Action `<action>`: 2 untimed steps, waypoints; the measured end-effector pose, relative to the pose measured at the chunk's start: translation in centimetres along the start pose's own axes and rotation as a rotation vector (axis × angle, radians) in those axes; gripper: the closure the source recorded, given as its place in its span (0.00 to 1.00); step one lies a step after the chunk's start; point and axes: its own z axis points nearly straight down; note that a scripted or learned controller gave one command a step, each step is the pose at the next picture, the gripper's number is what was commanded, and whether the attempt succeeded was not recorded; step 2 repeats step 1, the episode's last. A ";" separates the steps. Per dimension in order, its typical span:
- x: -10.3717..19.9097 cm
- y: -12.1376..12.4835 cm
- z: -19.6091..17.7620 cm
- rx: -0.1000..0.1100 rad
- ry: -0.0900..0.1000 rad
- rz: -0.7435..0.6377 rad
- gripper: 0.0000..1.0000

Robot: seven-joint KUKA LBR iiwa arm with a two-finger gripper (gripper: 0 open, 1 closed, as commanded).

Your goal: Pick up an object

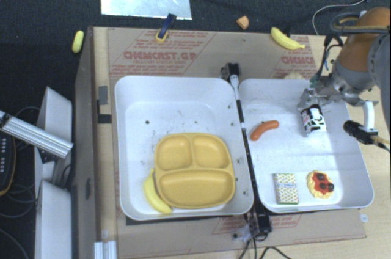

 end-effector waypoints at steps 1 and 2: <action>13.2 1.7 -9.0 0.000 0.006 0.000 1.00; 13.2 1.7 -9.0 0.000 0.006 0.000 1.00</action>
